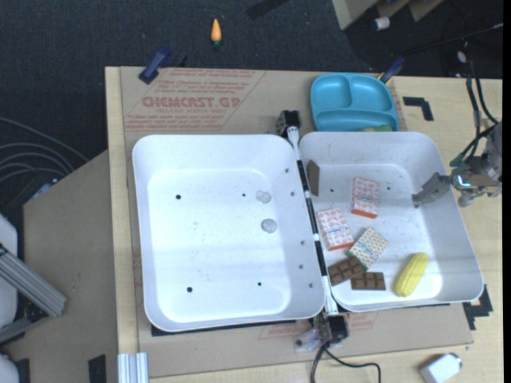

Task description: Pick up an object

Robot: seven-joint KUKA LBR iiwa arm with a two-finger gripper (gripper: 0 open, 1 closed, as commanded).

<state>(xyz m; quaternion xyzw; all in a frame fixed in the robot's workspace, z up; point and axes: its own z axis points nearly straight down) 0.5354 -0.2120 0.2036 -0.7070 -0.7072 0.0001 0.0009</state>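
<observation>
The grey two-finger gripper (435,188) hovers at the right white bin's (447,166) edge; whether it is parted, I cannot tell. Below-left lies a yellow plastic corn cob (411,274): likely light, rigid, slippery; grasp across its middle.

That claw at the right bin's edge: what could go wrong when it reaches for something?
The tool sits at the right bin's rim, so it might clip the wall. The two chocolate bars touch and the patterned packets lie flat and close, so it may nudge neighbours. The corn cob looks rounded and could roll away.
</observation>
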